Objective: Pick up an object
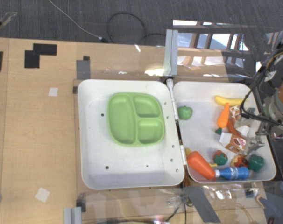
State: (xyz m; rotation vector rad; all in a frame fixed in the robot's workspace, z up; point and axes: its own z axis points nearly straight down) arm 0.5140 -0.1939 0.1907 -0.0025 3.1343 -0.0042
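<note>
Objects for picking lie in the right bin (197, 139), mostly along its right side and front edge. A large orange carrot (201, 165) lies near the front-left corner, its long axis slanting from the left wall toward the front edge. Just beside it a blue bottle (233, 173) lies flat, its long axis along the front edge. A smaller orange carrot (222, 115) stands nearly lengthwise toward the back, below a yellow banana (228, 100) lying across. A green apple-like piece (184, 112) sits alone by the left wall. The gripper (253, 143) hangs over the right side; whether its claw is open or grasping anything I cannot tell. The left bin (90, 167) holds a green divided plate (135, 119).
</note>
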